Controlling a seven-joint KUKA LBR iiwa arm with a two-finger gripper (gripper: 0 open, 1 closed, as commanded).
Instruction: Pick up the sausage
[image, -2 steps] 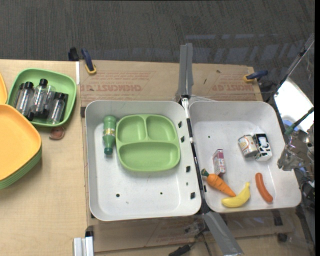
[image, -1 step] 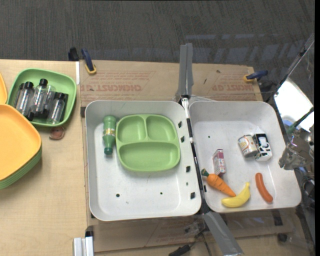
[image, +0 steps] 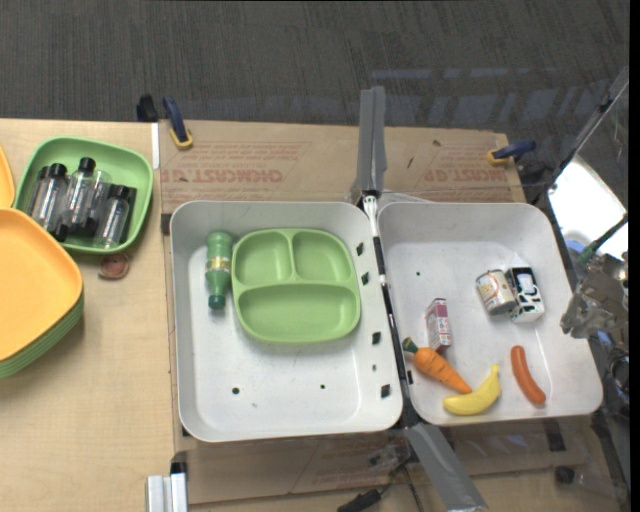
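- The surface (image: 90, 420) was pale wood, with a sheet of brown cardboard (image: 270, 172) laid under two white bins and dark carpet behind.
- The left bin (image: 290, 400) held a green divided plate (image: 296, 285), and a green bottle (image: 218, 268) lay just beside the plate's left edge.
- The right bin (image: 470, 235) held the sausage (image: 527, 375), a reddish-orange one lying near the bin's front right corner, tilted a little.
- A yellow banana (image: 476, 395) lay just to the left of the sausage, apart from it, and a carrot (image: 438, 367) rested by the banana's left end (whether the two touched I could not tell).
- A small pink packet (image: 438, 322) stood above the carrot; a tin can (image: 494, 292) and a black-and-white carton (image: 526, 293) lay side by side, touching, farther back.
- The arm's end (image: 592, 300) showed at the right edge, past the bin's right wall; whether the fingers were spread or pressed together I could not tell.
- Off to the left, a green tray (image: 135, 185) carried several small dark-capped bottles (image: 80, 205), and a stack of orange plates (image: 35, 290) sat in front of it.
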